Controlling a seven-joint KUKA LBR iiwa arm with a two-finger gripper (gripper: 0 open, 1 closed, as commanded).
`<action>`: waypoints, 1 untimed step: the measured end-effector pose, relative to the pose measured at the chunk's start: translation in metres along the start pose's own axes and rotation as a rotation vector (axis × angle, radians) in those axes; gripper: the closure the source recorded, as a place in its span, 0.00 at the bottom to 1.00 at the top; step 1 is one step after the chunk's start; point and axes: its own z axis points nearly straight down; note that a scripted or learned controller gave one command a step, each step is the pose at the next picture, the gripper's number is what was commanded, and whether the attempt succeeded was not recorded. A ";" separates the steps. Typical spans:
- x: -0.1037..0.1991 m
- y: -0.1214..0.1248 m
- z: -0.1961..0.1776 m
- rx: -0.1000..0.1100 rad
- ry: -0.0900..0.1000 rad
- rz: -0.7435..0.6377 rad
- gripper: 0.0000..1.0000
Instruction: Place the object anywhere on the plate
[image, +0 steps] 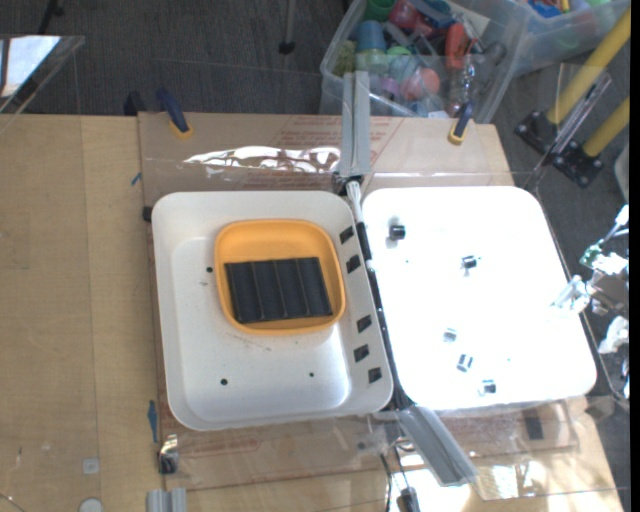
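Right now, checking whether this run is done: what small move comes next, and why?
Probably just back the gripper away from the right bin edge: the black ridged object already lies flat inside the orange plate, in the left bin.

arm: at right edge | claw (588, 290): blurred, state unclear

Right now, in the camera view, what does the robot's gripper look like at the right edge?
The gripper appears as pale, whitish angular pieces with dark gaps between them, next to the outer rim of the right bin. Strong glare blurs it, so I cannot tell markings or cables.
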 end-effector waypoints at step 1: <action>0.000 0.000 0.000 0.000 0.000 0.000 0.00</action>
